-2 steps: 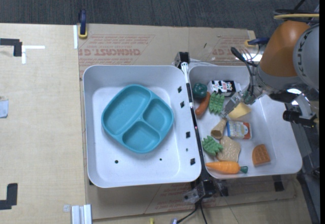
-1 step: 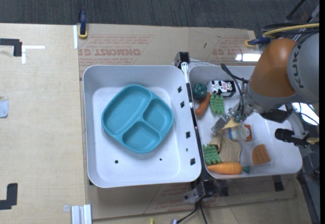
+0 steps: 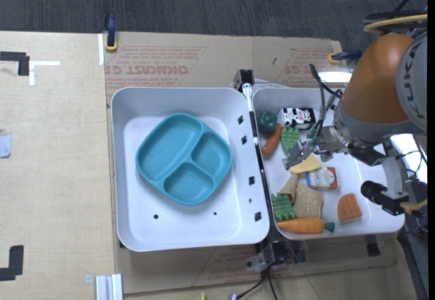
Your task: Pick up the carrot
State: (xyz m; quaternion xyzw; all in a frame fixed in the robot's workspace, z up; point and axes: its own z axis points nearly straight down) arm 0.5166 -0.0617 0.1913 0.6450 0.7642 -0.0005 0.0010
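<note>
Carrot [image 3: 300, 225] lies flat at the bottom edge of the right bin [image 3: 380, 224], long axis roughly left-right, green tip toward the right, close against the lower wall. Note a second orange-red piece [image 3: 272, 140] further up by the bins' divider; could be another carrot or a pepper, can't tell.

Left to right: left bin [image 3: 129, 176] carries a teal divided plate [image 3: 183, 158], nothing on it. Right bin is cluttered: green leafy piece [image 3: 283, 206] just left of and above the carrot, a cracker-like slab [image 3: 308, 201] touching or nearly touching its top side, an orange waffle-like piece [image 3: 349, 208] to its right, apart.

Gripper [image 3: 304, 149] hangs mid-bin above a yellow wedge [image 3: 306, 164], well up-frame of the carrot. Fingers' state: can't tell, too small and dark. Nothing visibly held.

Judgement: step in hand is the approach. Translate down-frame to over the carrot's thick middle, set the fingers across the short axis, i.e. closing up-down in frame. Risks: lower finger fouling the bin wall, upper finger catching the slab. Descend straight, close at mid-body, lift vertically.
</note>
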